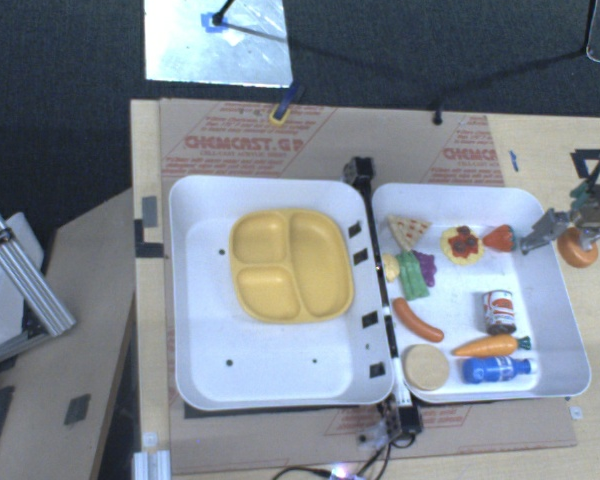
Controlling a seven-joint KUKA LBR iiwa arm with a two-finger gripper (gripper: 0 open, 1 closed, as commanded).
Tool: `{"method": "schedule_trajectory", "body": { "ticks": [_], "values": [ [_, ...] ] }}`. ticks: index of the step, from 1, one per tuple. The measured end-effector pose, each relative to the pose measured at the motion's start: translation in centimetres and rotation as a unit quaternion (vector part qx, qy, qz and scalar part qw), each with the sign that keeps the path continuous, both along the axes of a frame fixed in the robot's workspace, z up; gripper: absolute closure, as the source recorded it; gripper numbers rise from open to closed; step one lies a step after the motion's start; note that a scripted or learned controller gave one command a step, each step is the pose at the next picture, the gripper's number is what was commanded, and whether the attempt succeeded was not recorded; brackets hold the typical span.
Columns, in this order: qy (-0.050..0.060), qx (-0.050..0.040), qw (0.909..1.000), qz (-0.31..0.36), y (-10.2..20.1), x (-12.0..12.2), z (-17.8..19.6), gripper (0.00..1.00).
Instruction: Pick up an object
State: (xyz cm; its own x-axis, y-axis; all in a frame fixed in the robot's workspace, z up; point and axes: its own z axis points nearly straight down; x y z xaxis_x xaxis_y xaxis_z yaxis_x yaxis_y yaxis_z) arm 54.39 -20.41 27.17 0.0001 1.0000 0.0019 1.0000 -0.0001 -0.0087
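The hand (536,236) sits at the right bin's (555,298) far right rim, just beside a red toy (499,236); whether it is spread or pressed together, I cannot tell. A yellow divided plate (288,266) lies in the left bin (195,298)

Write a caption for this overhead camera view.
End effector at the toy-food bin; yellow divided plate in the other.

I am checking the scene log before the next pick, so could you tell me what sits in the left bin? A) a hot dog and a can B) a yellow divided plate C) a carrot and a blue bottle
B: the yellow divided plate lies in the left bin.
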Motion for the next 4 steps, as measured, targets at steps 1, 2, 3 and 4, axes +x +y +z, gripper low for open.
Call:
{"method": "schedule_trajectory", "body": {
  "ticks": [1,2,3,4],
  "values": [
    [-0.005,-0.0013,1.0000,0.002,0.1,0.2,0.6,0.00],
    [-0.003,-0.0003,1.0000,0.001,-0.1,-0.2,-5.6,0.00],
    [-0.003,-0.0003,1.0000,0.001,0.1,-0.2,-11.9,0.00],
    [-0.003,0.0059,1.0000,0.004,0.5,-0.2,-18.0,0.00]
  ]
}}
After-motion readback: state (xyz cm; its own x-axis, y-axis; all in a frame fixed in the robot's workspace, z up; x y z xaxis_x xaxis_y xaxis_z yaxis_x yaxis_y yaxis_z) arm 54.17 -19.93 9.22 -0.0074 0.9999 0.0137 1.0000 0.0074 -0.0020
